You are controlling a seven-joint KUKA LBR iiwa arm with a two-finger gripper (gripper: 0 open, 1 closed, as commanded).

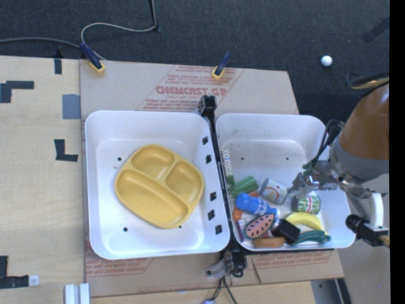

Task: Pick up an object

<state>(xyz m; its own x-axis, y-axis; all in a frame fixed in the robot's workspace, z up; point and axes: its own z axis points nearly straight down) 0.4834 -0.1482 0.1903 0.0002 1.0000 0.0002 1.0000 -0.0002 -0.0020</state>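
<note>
Banana [304,221] lies crosswise — long axis left-right — beneath pincer [304,181].

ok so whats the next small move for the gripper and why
Probably a short descent onto the small green-labelled can. The gripper hangs in the right bin just above it, and the can sits slightly apart from the banana and the rest of the pile.
</note>
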